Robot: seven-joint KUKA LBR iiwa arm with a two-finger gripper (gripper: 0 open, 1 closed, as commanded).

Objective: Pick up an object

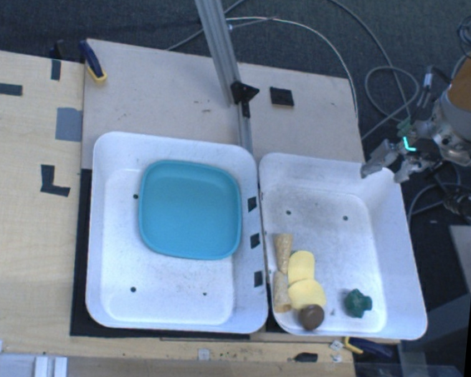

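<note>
Right now the gripper (pixel 386 163) hangs off the far-right corner of the right bin (pixel 398 234), just outside the rim, w/ nothing between its fingers; whether they're spread or closed I cannot tell, too small and blurred. Looks like a parked/approach pose, not a grasp yet.

Candidate objs are all well away from the tool, bunched at the bin's opposite, near edge. Nearest the divider from the tool's side: a tan cone-like piece (pixel 282 251) lying along the wall, touching a yellow lumpy object (pixel 300 280), which touches a brown round thing (pixel 311 316) below it. Green small object (pixel 357 303) sits apart from that cluster, closer to the tool's side.

Judgement: green one is the easier pick, since it stands free w/ room for fingers; the cluster is crowded vs the wall.

Further still from the tool, the left bin (pixel 107 212) holds a blue plate (pixel 190 210), flat, prob. too wide to pinch.
</note>
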